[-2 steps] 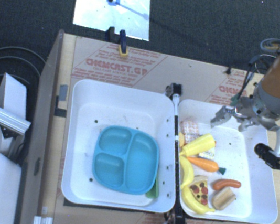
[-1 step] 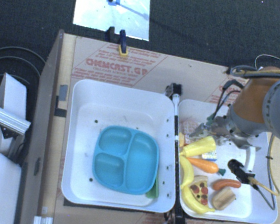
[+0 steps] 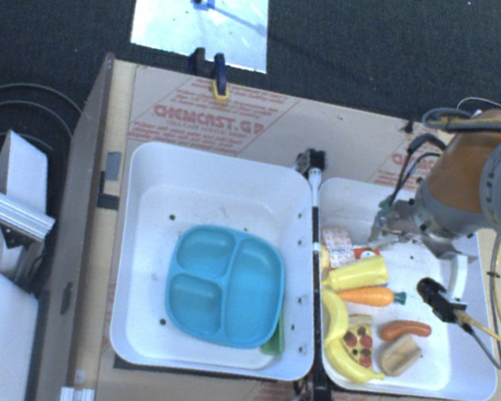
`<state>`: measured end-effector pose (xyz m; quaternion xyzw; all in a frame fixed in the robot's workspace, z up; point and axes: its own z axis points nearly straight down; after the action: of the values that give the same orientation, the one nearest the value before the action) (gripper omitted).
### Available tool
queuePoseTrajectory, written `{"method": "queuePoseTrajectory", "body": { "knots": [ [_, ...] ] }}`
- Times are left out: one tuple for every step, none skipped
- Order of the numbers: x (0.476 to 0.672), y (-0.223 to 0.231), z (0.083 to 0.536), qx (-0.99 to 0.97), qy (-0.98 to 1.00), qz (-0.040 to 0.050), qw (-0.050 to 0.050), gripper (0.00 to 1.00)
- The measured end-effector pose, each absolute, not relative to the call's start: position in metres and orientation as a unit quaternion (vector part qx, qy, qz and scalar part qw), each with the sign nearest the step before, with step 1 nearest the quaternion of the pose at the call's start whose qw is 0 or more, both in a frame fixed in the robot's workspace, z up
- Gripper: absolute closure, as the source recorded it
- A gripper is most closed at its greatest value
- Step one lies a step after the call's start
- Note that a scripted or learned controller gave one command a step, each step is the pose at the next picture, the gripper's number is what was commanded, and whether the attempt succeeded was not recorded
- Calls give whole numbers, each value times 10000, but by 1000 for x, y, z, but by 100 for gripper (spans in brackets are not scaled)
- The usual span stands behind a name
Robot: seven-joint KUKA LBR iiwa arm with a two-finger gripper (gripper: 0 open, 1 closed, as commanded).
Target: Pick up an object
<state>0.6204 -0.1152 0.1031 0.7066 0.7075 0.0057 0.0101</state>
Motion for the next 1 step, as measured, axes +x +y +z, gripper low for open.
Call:
{"method": "queuePoseTrajectory", "body": {
  "knots": [
    [620, -115, 102, 7066, 7075, 53, 90, 0]
  ]
}}
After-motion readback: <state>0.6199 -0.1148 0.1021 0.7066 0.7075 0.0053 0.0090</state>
